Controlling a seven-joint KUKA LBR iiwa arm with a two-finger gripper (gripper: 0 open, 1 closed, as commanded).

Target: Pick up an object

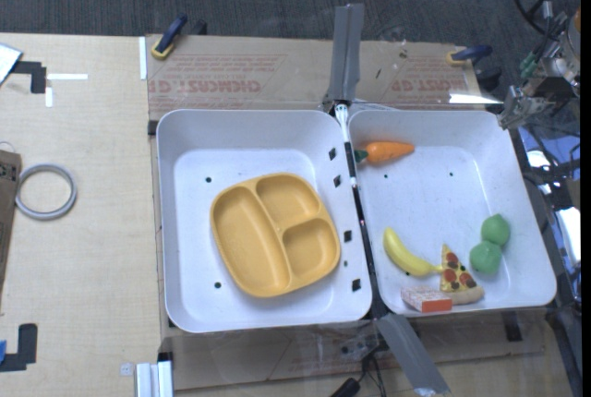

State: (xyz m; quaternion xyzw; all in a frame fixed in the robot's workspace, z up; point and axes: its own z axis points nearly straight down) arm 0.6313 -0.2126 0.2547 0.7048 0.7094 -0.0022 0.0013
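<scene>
In the right bin (517, 201) you have a carrot (386, 150) at 11 o'clock, and a banana (407, 255), pizza slice (454, 272) and green pepper (489, 245) toward 5 o'clock.

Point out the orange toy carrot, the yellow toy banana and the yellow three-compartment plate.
Orange toy carrot (388, 150), camera view, middle of its body.
Yellow toy banana (407, 255), camera view, middle of its curve.
Yellow three-compartment plate (242, 238), camera view, floor of its largest compartment.

Two white bins (175, 229); one yellow divided plate (274, 234), one carrot (386, 150), one banana (408, 255), one pizza slice (456, 274), two green pieces (490, 244).
</scene>
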